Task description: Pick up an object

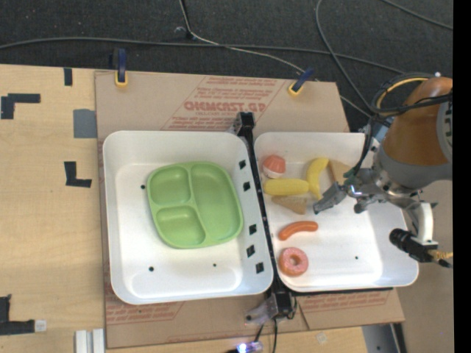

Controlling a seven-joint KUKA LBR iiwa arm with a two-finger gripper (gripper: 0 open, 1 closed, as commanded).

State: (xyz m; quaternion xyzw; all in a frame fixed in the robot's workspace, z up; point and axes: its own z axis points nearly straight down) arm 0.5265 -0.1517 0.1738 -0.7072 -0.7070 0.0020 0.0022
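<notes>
Brown cardboard sheeting [221, 101] is covering the bench under both bins, printed with red lettering and held at its far edge by a blue-and-yellow clamp [120, 68] and a second clamp [300, 83]. Pale wood tabletop [44, 197] is extending to the left, marked with black tape pieces. Dark carpet [243, 13] is lying beyond the bench, with black cables running across it.

The left bin [121, 271] is holding a green divided plate [194, 204], lying flat near its centre. The right bin [368, 271] is holding the toy food items: a pink-and-white round piece [274, 165] near the far left corner, a yellow banana [317, 175], a yellow corn-like piece [285, 187], a tan wedge [340, 170] just beside the banana, an orange-red sausage [298, 229], and a pink doughnut [294, 261] toward the near edge.

The gripper [346, 195] is hanging over the right bin, near the banana and the tan wedge. One dark finger [329, 198] is pointing toward the corn-like piece. Nothing is showing between the fingers, and whether they are apart or together cannot be determined. The orange band [416, 131] is sitting above the wrist at the right.
</notes>
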